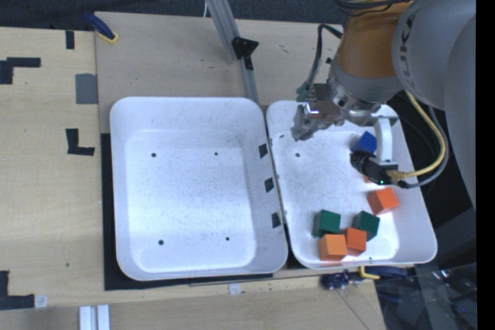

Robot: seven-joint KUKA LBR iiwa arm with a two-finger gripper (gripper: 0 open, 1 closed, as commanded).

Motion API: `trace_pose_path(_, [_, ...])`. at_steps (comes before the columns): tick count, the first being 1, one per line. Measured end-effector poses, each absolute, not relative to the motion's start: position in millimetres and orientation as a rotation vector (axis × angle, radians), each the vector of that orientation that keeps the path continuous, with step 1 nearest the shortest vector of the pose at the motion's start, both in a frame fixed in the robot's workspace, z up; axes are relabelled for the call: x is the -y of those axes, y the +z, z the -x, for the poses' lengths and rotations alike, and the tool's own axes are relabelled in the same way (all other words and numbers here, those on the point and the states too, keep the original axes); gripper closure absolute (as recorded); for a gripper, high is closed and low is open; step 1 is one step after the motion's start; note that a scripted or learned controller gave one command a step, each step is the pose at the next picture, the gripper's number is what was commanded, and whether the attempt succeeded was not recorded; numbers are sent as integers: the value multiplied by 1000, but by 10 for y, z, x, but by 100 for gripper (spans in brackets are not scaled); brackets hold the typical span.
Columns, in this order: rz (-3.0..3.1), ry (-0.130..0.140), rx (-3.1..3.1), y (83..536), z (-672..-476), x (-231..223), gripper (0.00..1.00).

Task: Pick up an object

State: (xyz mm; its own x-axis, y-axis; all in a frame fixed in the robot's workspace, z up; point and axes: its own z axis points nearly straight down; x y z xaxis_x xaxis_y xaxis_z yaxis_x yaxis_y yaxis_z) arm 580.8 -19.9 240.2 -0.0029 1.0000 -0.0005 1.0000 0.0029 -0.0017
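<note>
My gripper (303, 127) hangs over the far left corner of the right bin (309, 182), above bare white floor. No block is visible in it. A blue block (365, 141) lies just to its right, near the bin's far wall. An orange block (383, 201) sits by the right wall. At the near end lie two green blocks (327, 222) (366, 224), an orange block (334, 246) and a smaller orange-red block (356, 239), packed close together.
The left bin (186, 189) sits beside the right one, sharing a raised rim. A grey metal pole (220, 4) slants down to the bench behind the bins. The arm's cable and black connector (371, 166) lie over the right bin's right side.
</note>
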Motion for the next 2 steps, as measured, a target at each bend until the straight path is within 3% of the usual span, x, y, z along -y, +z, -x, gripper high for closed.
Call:
trace_pose_path(1, [2213, -1, 2227, 2446, -5881, -270, 100])
trace_pose_path(2, [2212, 0, 2229, 2388, -6101, -847, 100])
